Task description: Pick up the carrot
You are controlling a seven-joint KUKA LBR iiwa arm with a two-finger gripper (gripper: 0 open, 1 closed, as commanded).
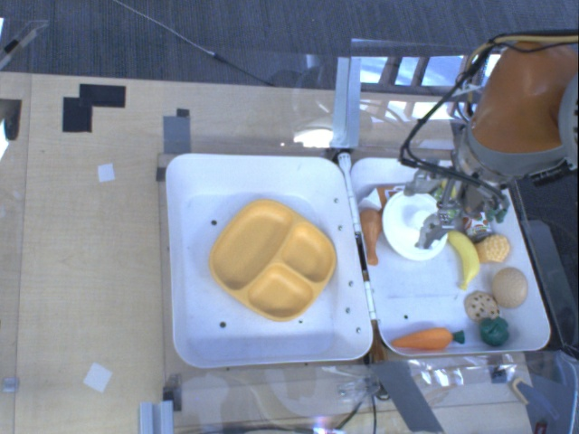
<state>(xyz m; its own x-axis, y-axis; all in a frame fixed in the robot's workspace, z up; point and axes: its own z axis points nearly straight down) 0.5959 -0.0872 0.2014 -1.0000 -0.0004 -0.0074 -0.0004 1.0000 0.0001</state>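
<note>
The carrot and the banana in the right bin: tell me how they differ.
The carrot is orange with a green stub at one end; the banana is plain yellow. The carrot lies nearly level along the near edge of the right bin; the banana runs up and down the picture, curved, in the bin's middle. The claw hangs close above the banana, far from the carrot. Both lie flat on the bin floor, untouched.

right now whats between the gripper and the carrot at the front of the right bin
In the camera view, bare white bin floor separates the gripper from the carrot; the banana lies just beside that path.
</note>
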